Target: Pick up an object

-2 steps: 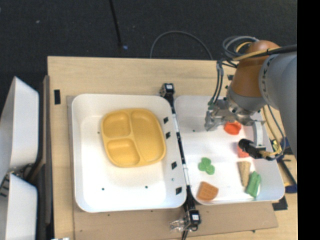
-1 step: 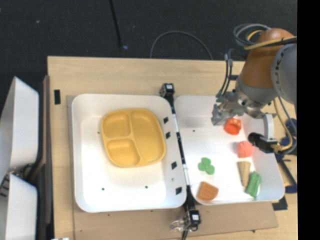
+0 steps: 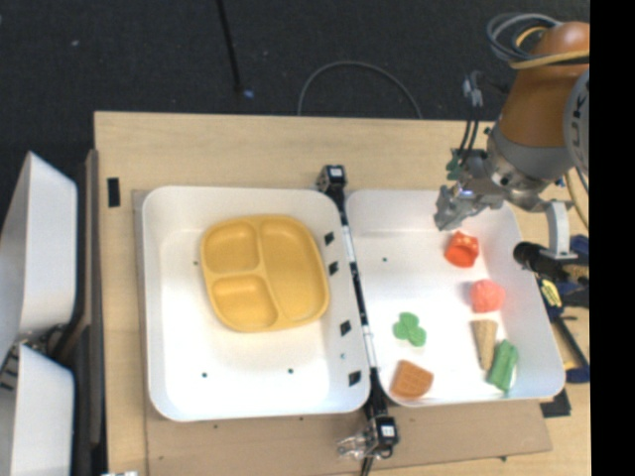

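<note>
PLACE: you're in a robot lab | SIGNS: bare plywood counter (image 3: pixel 119 157) | white left bin (image 3: pixel 164 365) and right bin (image 3: pixel 397 236) | loose cable (image 3: pixel 357 63) on dark floor (image 3: pixel 149 38) | industrial arm (image 3: pixel 541 97)

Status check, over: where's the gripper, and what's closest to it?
Gripper at far side of right bin. Red object right beside it, lying in the bin. Pink object next nearest, apart from the red one; nothing covering either.
</note>
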Tool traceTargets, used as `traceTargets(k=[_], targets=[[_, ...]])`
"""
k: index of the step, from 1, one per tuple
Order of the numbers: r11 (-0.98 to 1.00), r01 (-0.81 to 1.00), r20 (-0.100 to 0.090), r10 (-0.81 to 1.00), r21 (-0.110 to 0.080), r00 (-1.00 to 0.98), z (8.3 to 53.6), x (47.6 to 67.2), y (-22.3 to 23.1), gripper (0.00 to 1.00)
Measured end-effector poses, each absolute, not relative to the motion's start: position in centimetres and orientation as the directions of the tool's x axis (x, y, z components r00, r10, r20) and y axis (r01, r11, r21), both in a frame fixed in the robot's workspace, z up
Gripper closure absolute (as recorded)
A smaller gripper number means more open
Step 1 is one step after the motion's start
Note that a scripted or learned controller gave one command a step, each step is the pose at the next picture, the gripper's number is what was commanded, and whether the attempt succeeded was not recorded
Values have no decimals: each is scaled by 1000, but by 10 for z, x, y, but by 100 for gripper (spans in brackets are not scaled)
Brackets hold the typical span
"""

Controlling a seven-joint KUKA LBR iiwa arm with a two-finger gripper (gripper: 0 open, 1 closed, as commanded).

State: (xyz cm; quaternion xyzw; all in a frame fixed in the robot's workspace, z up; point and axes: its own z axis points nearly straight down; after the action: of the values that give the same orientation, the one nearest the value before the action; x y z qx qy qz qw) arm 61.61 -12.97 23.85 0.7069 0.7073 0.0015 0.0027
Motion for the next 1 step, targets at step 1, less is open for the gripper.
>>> traceTargets(k=[1], targets=[[6, 1000, 0, 1000, 1, -6, 232, 614, -73, 100]])
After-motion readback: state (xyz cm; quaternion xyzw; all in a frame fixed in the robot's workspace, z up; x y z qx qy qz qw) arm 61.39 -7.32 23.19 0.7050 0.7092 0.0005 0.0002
